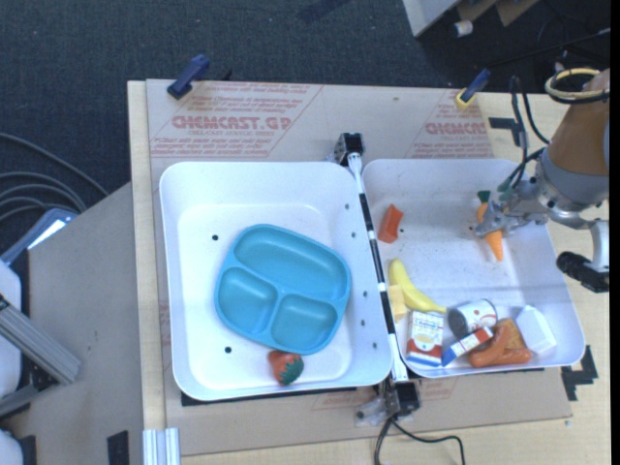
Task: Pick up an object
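My gripper [500,217] hangs low over the far right part of the right bin [441,177], below the arm's orange band. A small orange carrot-shaped piece [495,246] pokes out just beneath it, touching or nearly touching the gripper. An orange block [389,223] lies near the divider. A banana [408,290], a small carton [424,335], a can [475,314], a long orange toy [500,348] and a white piece [536,327] crowd the bin's near edge.
The left bin [184,260] holds a blue divided plate [281,287] and a red strawberry-like toy [286,366] at its front. A black rail [373,260] separates the bins. Blue clamps sit at the board's far corners.
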